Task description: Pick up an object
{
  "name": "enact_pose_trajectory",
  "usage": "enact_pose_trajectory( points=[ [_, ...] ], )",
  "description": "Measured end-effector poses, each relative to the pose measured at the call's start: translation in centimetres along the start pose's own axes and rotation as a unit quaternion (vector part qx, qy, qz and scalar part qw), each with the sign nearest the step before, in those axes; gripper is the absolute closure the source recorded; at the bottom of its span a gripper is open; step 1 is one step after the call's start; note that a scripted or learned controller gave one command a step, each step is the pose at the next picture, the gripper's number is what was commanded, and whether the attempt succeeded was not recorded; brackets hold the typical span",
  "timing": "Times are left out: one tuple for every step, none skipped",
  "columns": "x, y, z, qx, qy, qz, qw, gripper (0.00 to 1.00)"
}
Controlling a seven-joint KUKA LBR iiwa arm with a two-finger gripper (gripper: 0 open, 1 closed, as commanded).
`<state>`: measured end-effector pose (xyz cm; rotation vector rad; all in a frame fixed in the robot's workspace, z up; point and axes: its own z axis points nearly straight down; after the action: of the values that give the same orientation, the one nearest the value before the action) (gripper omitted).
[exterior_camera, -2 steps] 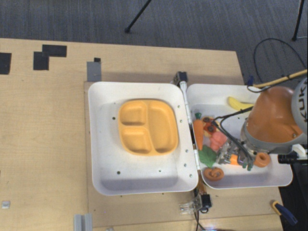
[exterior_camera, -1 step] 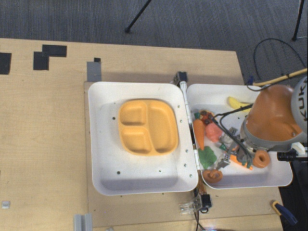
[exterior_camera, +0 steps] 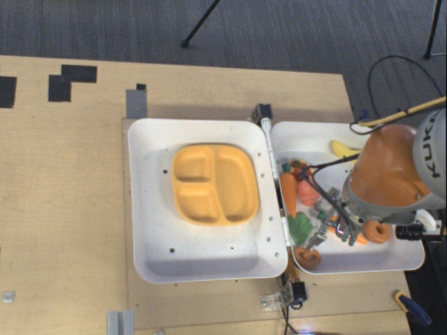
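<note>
The right bin (exterior_camera: 311,134) holds several small toys. An orange carrot (exterior_camera: 288,190) lies along its left wall, with a pink piece (exterior_camera: 307,192) beside it and a green piece (exterior_camera: 300,226) just below. My gripper (exterior_camera: 323,222) hangs low over the bin's middle, right next to the green and pink pieces. The arm's orange band (exterior_camera: 387,166) hides part of the bin behind it. A brown round toy (exterior_camera: 307,257) sits at the front left corner. An orange ring (exterior_camera: 378,232) lies to the gripper's right, and a yellow banana (exterior_camera: 343,149) is near the back wall.
The left bin (exterior_camera: 150,208) holds a yellow divided plate (exterior_camera: 213,184). A metal clamp (exterior_camera: 263,112) sits between the bins at the back. Black cables (exterior_camera: 328,165) run across the right bin to the wrist.
</note>
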<state>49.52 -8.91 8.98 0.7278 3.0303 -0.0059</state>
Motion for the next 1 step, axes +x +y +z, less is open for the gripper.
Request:
enact_pose_trajectory(
  points=[
    [-3.42,-0.27,-3.16,0.000,0.013,-0.049,0.9987,0.00]
  ],
)
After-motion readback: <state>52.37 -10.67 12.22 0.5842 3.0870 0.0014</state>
